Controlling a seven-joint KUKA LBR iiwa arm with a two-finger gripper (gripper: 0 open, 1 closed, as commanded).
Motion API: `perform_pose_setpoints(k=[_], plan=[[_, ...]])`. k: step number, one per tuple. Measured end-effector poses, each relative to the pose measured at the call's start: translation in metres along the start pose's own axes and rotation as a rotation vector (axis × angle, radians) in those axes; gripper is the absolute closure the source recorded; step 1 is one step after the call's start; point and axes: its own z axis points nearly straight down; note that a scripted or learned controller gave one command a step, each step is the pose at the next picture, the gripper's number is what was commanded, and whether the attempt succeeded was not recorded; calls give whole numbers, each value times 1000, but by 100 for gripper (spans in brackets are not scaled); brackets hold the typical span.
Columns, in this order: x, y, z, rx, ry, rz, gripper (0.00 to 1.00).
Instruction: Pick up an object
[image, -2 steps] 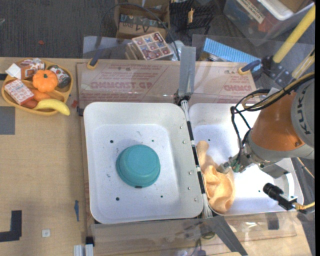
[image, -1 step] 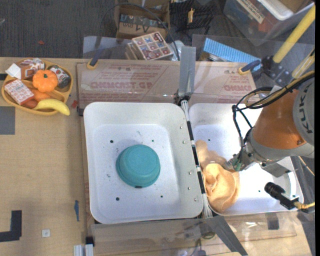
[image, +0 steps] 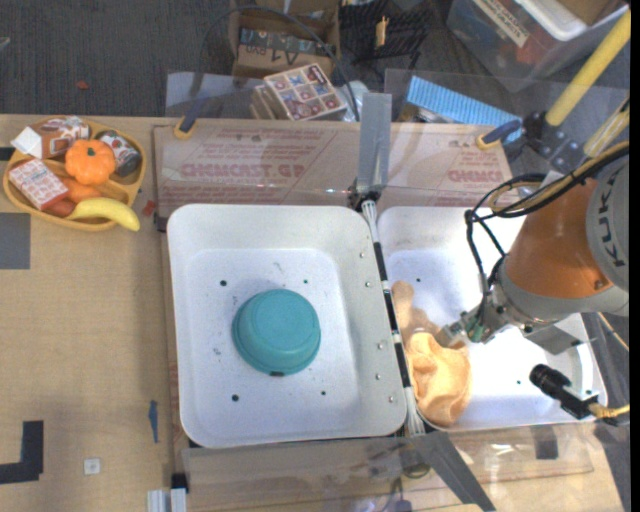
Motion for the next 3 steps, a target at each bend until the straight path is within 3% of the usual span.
perform_pose_setpoints(k=[1, 2, 3], plan=[[-2, 4, 10, 4, 1, 47, 0], [0, 4, 11, 4, 1, 393, 0], [0, 10, 10, 1, -4, 248, 0]])
